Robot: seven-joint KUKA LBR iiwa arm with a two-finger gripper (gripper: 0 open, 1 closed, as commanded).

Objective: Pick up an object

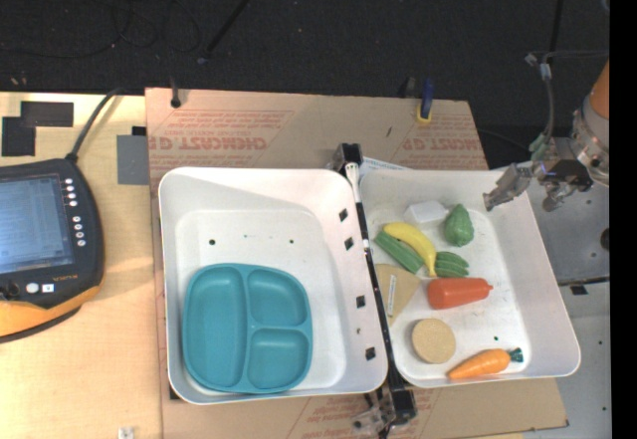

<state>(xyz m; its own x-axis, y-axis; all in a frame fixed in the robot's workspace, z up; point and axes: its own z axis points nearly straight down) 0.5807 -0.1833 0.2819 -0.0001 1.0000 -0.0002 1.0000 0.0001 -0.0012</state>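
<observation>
Two shallow white bins sit side by side on the table. The tool [518, 183] hovers above the right bin's [552, 278] upper right rim, fingers spread and holding nothing. Below and left of it lie smooth plastic toy foods: a green pepper [458, 225], banana [413, 242], red sausage [459, 292], carrot [485, 363] and round cracker [433, 339]. The left bin [249, 198] holds a teal divided plate [247, 328].
</observation>
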